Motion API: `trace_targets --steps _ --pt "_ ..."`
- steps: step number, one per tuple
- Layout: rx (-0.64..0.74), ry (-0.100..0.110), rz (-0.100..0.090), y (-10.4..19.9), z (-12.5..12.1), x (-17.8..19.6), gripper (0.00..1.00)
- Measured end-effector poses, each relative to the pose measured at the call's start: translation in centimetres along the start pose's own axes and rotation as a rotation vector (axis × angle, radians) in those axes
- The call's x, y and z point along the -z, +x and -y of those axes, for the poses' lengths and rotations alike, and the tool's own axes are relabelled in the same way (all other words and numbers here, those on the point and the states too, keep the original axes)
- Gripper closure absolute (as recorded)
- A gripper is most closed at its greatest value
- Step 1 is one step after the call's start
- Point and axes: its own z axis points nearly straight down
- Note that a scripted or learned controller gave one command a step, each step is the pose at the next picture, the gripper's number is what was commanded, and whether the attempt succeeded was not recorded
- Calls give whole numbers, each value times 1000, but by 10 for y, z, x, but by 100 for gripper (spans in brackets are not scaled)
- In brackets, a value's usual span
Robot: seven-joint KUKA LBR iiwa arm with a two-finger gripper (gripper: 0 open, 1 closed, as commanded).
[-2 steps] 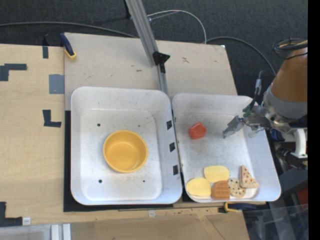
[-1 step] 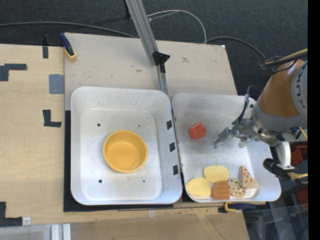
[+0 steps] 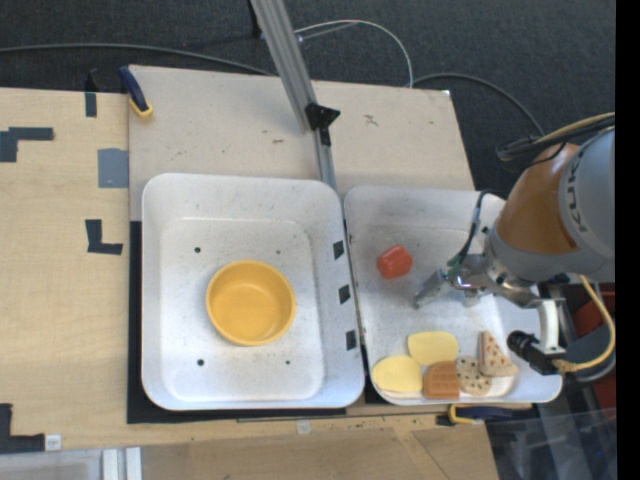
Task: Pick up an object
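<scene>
A grey arm with an orange band is seen reaching in from the right over the right-hand white bin (image 3: 400,206), its pincer (image 3: 438,286) lowered near the bin's middle with dark fingers spread narrowly and nothing held between them. A small red block (image 3: 395,261) is left lying just beside the pincer on its left, apart from it, while two yellow pieces (image 3: 432,347), a brown piece (image 3: 441,380) and a speckled wedge (image 3: 490,354) are clustered along the bin's near edge. A yellow bowl (image 3: 250,302) is shown upright in the middle of the left-hand bin (image 3: 170,208) on the counter (image 3: 60,218).
</scene>
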Motion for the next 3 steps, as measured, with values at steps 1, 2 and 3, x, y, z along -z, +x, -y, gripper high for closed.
trace_targets --steps 1,2,3 --pt "1 1 -1 1 0 11 100" --pt "-1 -4 1 -4 -1 73 100" --pt "1 -5 1 4 -2 133 100"
